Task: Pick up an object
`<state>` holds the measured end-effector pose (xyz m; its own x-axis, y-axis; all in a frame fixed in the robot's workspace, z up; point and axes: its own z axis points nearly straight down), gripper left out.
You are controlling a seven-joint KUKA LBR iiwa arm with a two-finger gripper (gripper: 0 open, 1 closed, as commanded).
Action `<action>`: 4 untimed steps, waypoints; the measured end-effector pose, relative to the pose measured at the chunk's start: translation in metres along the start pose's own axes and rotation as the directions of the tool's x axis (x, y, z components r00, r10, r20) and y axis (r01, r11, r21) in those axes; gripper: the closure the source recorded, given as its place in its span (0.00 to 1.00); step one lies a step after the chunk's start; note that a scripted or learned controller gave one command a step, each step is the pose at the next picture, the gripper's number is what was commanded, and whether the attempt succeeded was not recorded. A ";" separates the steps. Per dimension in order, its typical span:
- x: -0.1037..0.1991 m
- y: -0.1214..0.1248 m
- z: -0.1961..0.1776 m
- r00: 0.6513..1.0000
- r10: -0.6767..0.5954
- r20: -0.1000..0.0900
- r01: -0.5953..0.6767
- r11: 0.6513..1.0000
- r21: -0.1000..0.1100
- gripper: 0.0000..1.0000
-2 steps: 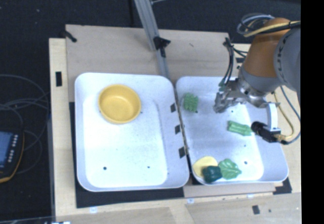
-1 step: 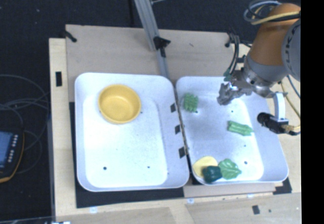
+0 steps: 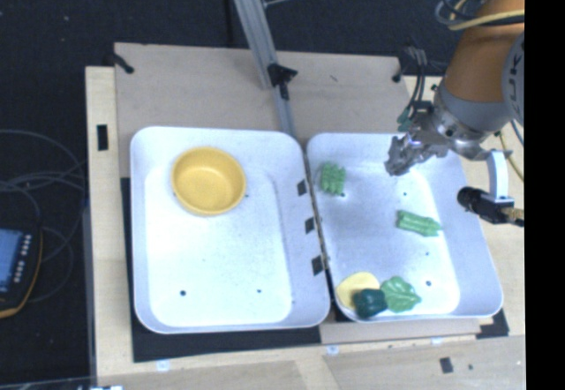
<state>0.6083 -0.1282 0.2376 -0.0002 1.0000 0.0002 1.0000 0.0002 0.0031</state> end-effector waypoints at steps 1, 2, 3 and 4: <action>0.048 -0.026 -0.002 1.000 -0.002 0.000 0.002 1.000 0.002 1.00; 0.106 -0.037 -0.007 1.000 -0.005 -0.001 0.005 1.000 0.002 1.00; 0.156 -0.048 -0.015 1.000 -0.004 -0.001 0.004 1.000 0.002 1.00; 0.201 -0.070 -0.020 1.000 -0.004 -0.001 0.004 1.000 0.002 1.00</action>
